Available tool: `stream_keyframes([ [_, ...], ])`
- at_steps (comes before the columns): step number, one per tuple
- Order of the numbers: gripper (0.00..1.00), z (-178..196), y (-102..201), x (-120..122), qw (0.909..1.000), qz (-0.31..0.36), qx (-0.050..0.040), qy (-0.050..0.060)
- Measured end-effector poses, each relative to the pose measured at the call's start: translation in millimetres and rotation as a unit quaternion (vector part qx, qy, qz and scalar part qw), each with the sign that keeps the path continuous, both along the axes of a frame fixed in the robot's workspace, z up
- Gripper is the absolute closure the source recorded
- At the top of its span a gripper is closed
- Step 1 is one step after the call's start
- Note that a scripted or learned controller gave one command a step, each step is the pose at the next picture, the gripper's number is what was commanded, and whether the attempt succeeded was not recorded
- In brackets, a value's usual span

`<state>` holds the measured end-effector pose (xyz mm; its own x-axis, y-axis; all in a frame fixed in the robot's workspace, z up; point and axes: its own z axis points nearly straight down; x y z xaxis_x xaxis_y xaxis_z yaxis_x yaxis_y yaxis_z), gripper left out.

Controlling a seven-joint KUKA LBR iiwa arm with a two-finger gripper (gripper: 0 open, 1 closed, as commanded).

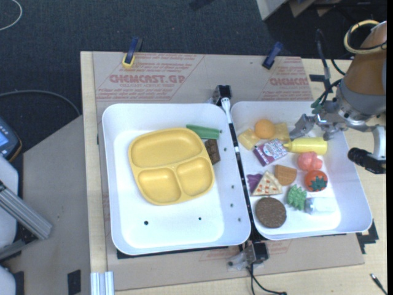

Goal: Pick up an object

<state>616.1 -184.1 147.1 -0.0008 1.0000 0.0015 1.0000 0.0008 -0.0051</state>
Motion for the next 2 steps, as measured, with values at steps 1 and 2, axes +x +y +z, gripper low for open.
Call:
stream_keyframes([
  [1, 0.0, -45, 2, 15, 0.9999, 0.002, -0.004, -0.011],
  [2, 0.0, -62, 2, 16, 1.0, 0.001, -0.0014, -0.003],
])
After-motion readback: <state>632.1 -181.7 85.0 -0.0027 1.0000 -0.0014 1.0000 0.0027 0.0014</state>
